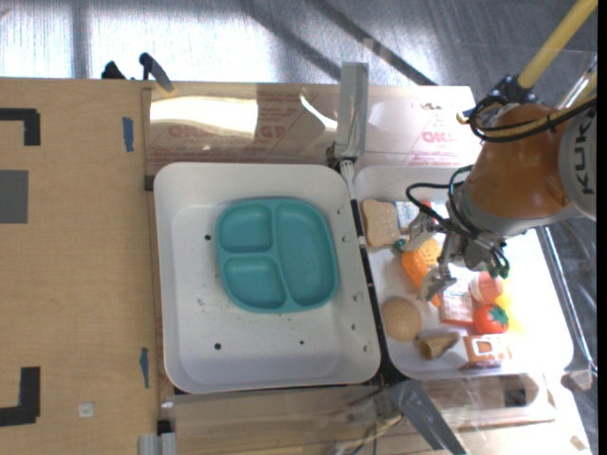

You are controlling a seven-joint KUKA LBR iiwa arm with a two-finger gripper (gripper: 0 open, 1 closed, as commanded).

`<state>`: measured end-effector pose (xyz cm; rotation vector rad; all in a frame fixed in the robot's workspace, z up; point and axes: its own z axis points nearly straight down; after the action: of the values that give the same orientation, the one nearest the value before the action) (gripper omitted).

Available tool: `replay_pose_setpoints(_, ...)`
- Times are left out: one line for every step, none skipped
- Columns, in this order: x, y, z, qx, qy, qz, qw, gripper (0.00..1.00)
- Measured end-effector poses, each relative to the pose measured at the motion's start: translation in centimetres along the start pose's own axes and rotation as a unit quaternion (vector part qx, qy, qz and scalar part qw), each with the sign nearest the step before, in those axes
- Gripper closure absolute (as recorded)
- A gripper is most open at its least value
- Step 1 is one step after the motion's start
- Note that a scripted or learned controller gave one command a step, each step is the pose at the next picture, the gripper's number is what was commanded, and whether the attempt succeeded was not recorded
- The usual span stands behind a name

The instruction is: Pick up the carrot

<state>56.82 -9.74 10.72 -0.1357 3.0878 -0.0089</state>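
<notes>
Right, counts first, biggest down.
Bins: two shallow white plastic bins side by side, left bin point(180, 282) and right bin point(550, 301).
Arm: one grey arm with an orange band point(517, 173), over the right bin's upper middle.
Tray: one teal plastic tray with three compartments point(278, 254), flat in the middle of the left bin.
Food items in right bin: about eight, some overlapping, so count is rough.
Bread: one tan slice of toy bread point(379, 222), upper left corner of the right bin.
Roll: one round tan bun-like ball point(401, 318), lower left of the right bin.
Carrot: one stubby orange toy carrot point(418, 262), left-centre of the right bin, between bread and roll, just beside the gripper.
Carrot axis: looks to run upper right to lower left; which end is the tip, cannot tell.
Tomato: one red round toy tomato point(490, 318), lower right.
Gripper: one two-finger gripper point(444, 278), down among the items, touching or just beside the carrot's right edge; grip state unreadable.
</notes>
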Motion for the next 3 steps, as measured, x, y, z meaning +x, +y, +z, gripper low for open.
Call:
replay_pose_setpoints(0.10,0.13,-0.01,0.002,-0.001,-0.006,1.0000,0.00)
replay_pose_setpoints(-0.58,-0.60,0.01,0.002,0.001,-0.080,0.9968,0.00)
replay_pose_setpoints(-0.24,0.02,0.01,0.002,0.000,-0.106,0.9944,0.00)
